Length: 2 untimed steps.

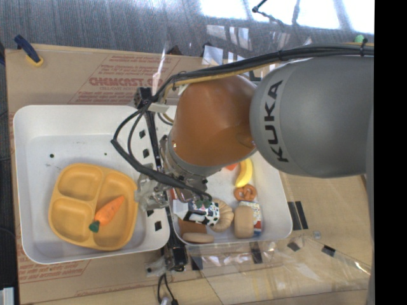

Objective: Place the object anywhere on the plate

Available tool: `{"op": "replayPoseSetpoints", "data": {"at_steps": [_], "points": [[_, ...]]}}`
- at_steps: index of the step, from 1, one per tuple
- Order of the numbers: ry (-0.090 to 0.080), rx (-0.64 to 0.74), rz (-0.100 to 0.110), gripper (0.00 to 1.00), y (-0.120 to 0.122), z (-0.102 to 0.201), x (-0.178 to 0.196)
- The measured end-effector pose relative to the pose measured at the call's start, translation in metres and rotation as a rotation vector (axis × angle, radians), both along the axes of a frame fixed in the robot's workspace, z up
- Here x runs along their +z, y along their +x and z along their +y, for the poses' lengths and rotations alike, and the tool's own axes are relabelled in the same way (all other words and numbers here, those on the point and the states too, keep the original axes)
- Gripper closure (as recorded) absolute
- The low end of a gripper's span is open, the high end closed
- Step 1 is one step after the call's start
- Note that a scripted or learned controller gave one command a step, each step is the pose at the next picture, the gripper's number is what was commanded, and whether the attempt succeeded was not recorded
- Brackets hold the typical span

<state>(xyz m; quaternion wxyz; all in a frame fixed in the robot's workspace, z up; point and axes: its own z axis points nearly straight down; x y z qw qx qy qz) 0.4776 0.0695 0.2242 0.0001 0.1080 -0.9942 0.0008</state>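
KUKA arm point(305, 119) fills near view; pincer point(152, 196) state can't be told. Carrot point(107, 213) sits on yellow plate point(70, 202). Placement looks done; next: retreat.

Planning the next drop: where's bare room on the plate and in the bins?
Free: yellow divided plastic plate, its two left compartments; white left bin floor above the plate. Crowded: the compartment holding the orange toy carrot; white right bin, toys heaped under the arm.

In the right bin point(280, 189) lie a banana point(245, 172), a pretzel point(245, 193), a black-and-white cow toy point(202, 216) and bread pieces point(243, 222). Cardboard point(95, 75) covers the counter.
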Motion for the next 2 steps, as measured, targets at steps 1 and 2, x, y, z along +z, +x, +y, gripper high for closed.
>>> {"op": "replayPoseSetpoints", "data": {"at_steps": [1,2], "points": [[0.002,0.221,-0.005,1.00,0.0145,0.0392,0.0390],[0.002,0.220,-0.004,0.00,0.0145,0.0388,0.0388]]}}
